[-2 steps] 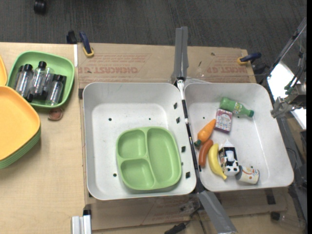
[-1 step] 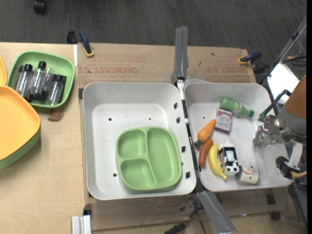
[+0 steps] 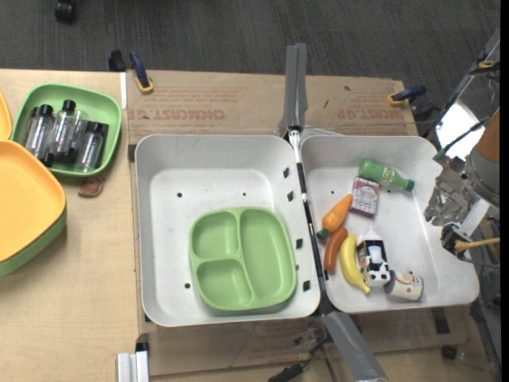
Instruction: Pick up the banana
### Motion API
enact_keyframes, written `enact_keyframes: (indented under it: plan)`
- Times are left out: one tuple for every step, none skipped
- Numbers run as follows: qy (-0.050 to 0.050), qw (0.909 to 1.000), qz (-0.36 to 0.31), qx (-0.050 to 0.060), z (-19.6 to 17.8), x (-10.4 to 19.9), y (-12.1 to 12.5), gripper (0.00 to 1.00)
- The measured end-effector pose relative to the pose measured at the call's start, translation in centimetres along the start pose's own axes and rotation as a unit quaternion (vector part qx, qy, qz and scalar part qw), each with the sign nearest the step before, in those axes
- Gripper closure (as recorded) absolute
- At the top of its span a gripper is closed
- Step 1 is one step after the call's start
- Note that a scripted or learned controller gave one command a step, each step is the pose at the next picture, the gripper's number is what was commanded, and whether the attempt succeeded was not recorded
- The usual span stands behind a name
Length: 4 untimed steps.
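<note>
The banana lies in the right bin, near that bin's front-left corner, its length running roughly front to back with a slight curve; just to its left, touching or nearly so, lies a red-orange sausage-shaped toy, and above that an orange carrot tilted toward the upper right; on the banana's right side a small black-and-white carton sits close against it, and beyond that a white cup lies on its side near the front wall; further back in the same bin a small pink box stands near the middle and a green bottle lies on its side toward the back right; the gripper hangs over the right edge of this bin, well apart from the banana, and whether its claw is spread or pressed together cannot be told from this angle; the left bin holds a green three-compartment tray; off to the left on the bench a green dish carries several small dark-capped bottles, beside a stack of orange plates.
</note>
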State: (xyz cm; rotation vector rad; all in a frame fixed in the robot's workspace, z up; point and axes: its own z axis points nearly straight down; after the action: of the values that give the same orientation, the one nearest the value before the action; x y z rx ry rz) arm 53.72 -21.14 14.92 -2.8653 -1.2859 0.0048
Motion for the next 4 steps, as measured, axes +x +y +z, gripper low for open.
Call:
enact_keyframes:
  plan:
    - [-0.001, 0.9706, 0.241, 0.000, -6.6, 1.0, 1.0, 1.00]
    - [-0.001, 0.9790, 0.204, 0.000, -12.8, -1.3, 0.0, 1.00]
    - [-0.001, 0.9926, 0.121, 0.001, 0.6, 3.0, 1.6, 1.00]
    - [-0.001, 0.9654, 0.261, 0.000, -5.3, 1.8, 3.6, 1.00]
